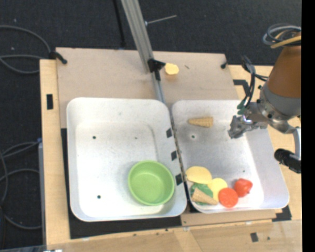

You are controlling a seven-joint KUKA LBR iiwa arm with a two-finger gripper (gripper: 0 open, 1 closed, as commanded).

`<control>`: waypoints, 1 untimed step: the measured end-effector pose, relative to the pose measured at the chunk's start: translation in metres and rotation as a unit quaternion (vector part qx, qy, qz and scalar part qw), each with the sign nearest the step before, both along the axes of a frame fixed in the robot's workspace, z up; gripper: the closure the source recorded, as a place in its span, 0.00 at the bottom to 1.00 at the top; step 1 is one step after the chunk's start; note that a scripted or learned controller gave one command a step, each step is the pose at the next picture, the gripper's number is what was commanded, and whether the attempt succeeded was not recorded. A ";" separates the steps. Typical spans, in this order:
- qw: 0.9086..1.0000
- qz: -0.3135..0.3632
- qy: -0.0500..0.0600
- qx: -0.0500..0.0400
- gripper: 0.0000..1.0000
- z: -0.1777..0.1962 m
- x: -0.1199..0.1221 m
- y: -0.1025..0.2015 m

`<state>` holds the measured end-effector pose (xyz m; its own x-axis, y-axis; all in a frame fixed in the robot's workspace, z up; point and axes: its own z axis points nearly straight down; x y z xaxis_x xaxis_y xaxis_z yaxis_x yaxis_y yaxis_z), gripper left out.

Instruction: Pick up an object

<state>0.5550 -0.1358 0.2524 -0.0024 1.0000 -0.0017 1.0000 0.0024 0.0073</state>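
End effector [237,128]: hangs over the upper right part of the right bin [262,167]; nothing shows between its tips; how far it is open, cannot tell.
Arm [284,83]: grey with orange band, reaching in past the right bin's right rim.
Cone-shaped piece [200,122]: tan, lying on its side in the right bin, near the end effector, to its left; the closest candidate.
Toy food heap [216,188]: yellow, green and red pieces bunched at the right bin's near edge, well apart from the end effector.
Green bowl [150,181]: in the left bin [94,140], beside the right bin's near left corner.
Yellow piece [171,69]: on the counter [94,72], beyond the right bin.
Step in hand: approach, by my reading; nothing lifted yet.
Next move: likely shift left over the cone, line up across its narrow width, then descend.
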 end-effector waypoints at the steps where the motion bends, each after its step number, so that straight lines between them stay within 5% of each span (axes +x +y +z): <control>1: 1.000 0.001 0.001 0.000 1.00 0.035 0.001 -0.001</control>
